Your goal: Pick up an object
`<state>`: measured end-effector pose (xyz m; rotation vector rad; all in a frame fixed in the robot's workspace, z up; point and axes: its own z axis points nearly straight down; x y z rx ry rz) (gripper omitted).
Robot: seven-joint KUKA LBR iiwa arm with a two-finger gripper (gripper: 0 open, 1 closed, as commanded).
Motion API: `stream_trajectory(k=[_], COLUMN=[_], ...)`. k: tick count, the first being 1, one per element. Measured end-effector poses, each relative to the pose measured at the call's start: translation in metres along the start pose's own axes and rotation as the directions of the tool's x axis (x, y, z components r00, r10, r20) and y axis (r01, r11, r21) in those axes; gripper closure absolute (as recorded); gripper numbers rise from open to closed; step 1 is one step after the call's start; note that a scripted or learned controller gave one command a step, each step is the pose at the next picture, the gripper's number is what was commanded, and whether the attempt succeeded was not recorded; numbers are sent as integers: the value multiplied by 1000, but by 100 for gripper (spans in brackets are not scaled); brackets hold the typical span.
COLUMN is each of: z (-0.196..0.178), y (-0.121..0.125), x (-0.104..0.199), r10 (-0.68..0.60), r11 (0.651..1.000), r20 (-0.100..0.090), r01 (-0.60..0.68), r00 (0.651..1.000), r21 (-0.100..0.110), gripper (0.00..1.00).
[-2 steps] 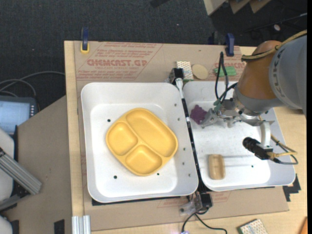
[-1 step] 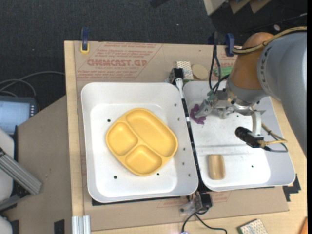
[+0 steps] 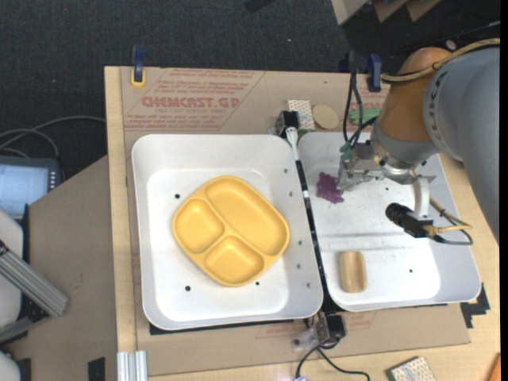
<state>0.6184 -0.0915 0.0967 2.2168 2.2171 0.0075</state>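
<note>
in the right-hand bin (image 3: 397, 280), near its upper left corner, i see a small purple object (image 3: 329, 188), crumpled-looking, with the gripper (image 3: 351, 175) just beside it. i cannot tell whether the gripper is open or closed. i judge the purple piece light and soft, best pinched across its middle. a tan block (image 3: 352, 271) lies well apart, lower in the same bin.
</note>
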Motion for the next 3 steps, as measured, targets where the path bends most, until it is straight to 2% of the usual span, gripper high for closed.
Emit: stream_trajectory(k=[1,2,3], z=[-43,-99,2], y=[-28,4,15], x=[-79,-5,1], r10=[6,-5,-2], r11=[1000,1000,1000], r20=[3,0,-2], r01=[-6,5,2], r00=[1000,1000,1000], r21=[4,1,12], gripper=[100,100,100])
